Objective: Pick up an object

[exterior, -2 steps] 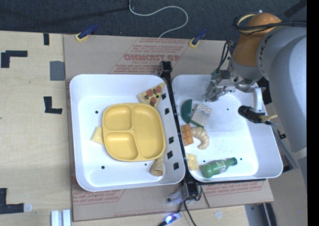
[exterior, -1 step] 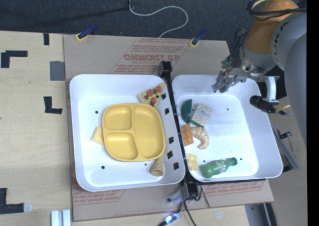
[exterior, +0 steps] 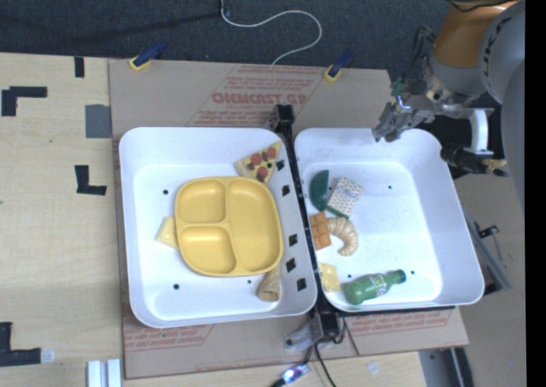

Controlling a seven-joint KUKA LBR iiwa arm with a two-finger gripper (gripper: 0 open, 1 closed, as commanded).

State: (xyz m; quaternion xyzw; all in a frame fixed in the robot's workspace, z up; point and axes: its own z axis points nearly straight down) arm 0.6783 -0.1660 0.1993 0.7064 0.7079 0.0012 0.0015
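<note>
My gripper (exterior: 391, 127) hangs over the far right rim of the right bin (exterior: 444, 206), well above and behind the objects. Nothing shows between its fingers. In the right bin lie a green bottle (exterior: 372, 286) near the front, a tan croissant (exterior: 345, 236), a waffle piece (exterior: 320, 230), a dark green item (exterior: 318, 189), a grey chequered packet (exterior: 343, 196) and a pale yellow piece (exterior: 328, 275). All of them sit in the bin's left half, away from the gripper.
The left bin (exterior: 141, 206) holds a yellow divided plate (exterior: 229, 225), a pizza slice (exterior: 260, 164) at its far right corner, a yellow wedge (exterior: 165, 230) and a tan piece (exterior: 270, 286). A black divider (exterior: 293, 198) separates the bins. A white cable (exterior: 273, 19) lies behind.
</note>
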